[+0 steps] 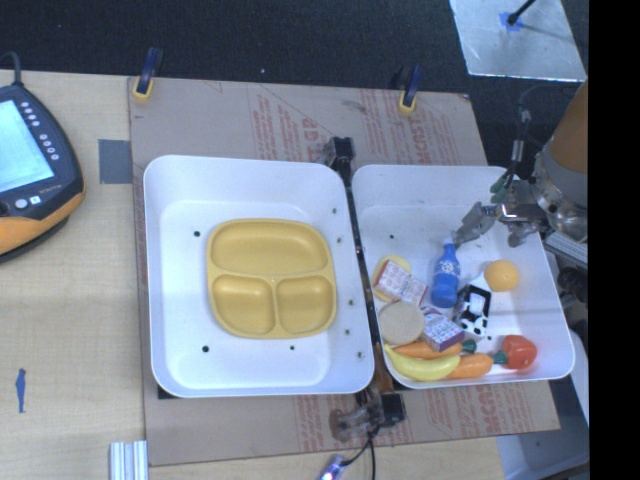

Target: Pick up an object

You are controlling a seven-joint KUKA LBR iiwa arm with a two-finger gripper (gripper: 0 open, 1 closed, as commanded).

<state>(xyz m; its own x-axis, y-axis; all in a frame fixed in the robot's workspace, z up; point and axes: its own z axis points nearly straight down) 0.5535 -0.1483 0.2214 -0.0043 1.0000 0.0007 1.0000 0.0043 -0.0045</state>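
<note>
My gripper (496, 230) hovers over the upper right part of the right bin (420, 193), with the arm coming in from the right. Its two fingers (470, 225) stand apart, open, with nothing between them. Just below it a blue bottle (446, 273) stands, and a yellow-orange ball (501, 275) lies to the bottle's right. Further down are a black-and-white cube (476, 305), a wrapped packet (401, 285), a round tan biscuit (402, 322), a banana (420, 366), a carrot (467, 366) and a red tomato (518, 351).
The left bin (175, 268) holds a yellow divided plate (270, 276). A teach pendant (30, 168) lies on the bench at the far left. Clamps (147, 73) pin the cardboard under the bins at its back edge.
</note>
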